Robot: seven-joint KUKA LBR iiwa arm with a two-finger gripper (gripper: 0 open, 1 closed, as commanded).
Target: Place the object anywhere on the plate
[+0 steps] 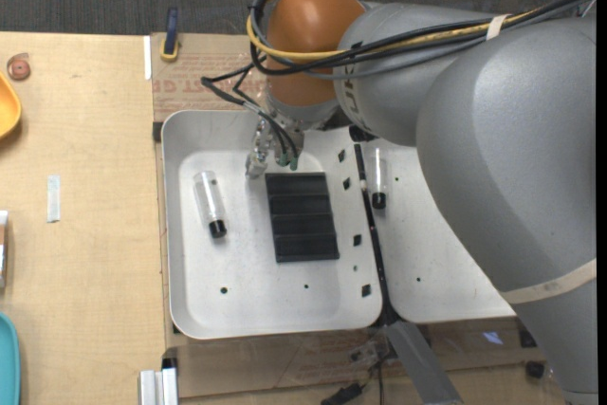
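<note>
- Seen from above at a slant, a grey arm (474, 109) with an orange band (308, 38) fills the upper right of the frame and reaches toward the middle.
- Its tool (272, 152) hangs over the upper middle of the left white bin (190, 299); whether the tool is open or closed cannot be told, and nothing can be made out in its grip.
- Just below the tool, a black ribbed rectangular plate (303, 216) lies flat in the middle of that bin.
- A clear tube with a black cap (210, 201) lies on the bin floor left of the plate, apart from it, cap pointing to the lower edge of the frame.
- A second clear tube with a black cap (376, 177) lies in the right white bin (446, 289), close to the divide between the bins, right of the plate.
- Yellow and black cables (417, 38) run along the arm.
- Left of the bins is a pale wooden counter (85, 204).
- Cardboard (204, 71) above the left bin bears faint reddish print, too blurred to read.
- No brand or label is legible anywhere.
</note>
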